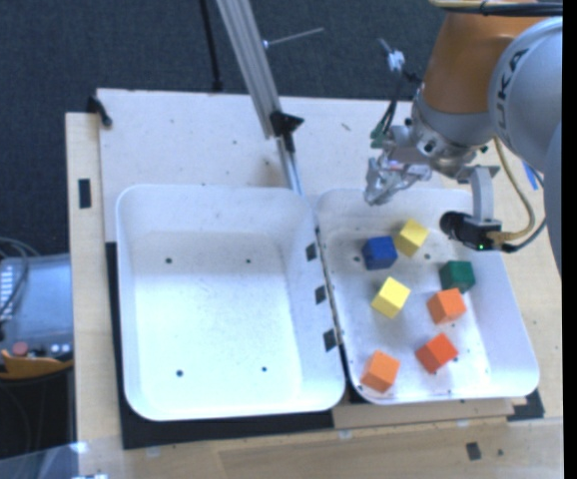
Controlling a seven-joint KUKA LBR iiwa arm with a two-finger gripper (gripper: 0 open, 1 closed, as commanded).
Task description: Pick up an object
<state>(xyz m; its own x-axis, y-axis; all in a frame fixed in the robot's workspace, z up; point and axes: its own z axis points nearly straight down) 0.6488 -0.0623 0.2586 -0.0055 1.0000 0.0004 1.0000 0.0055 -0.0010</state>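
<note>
— Over the far end of the right bin (508,362), what is the end effector (383,188) doing?

— It hangs there below the grey arm (488,68), at the bin's back rim. Whether it is spread or pressed together, I cannot tell; the tip is too small and blurred. No block shows in it.

— And the blocks?

— All seven lie in the right bin. A blue block (378,252) and a yellow block (411,238) sit nearest the end effector, just beside each other. A second yellow block (391,296) lies toward the middle, near the bin's left wall. A green block (457,273) sits just above an orange block (446,306) on the right side. Two more, a red-orange block (436,351) and an orange block at the near-left corner (380,370), lie along the near end.

— The other bin?

— The left bin (129,208) stands beside the right one on the desk (179,138), their rims touching.
</note>
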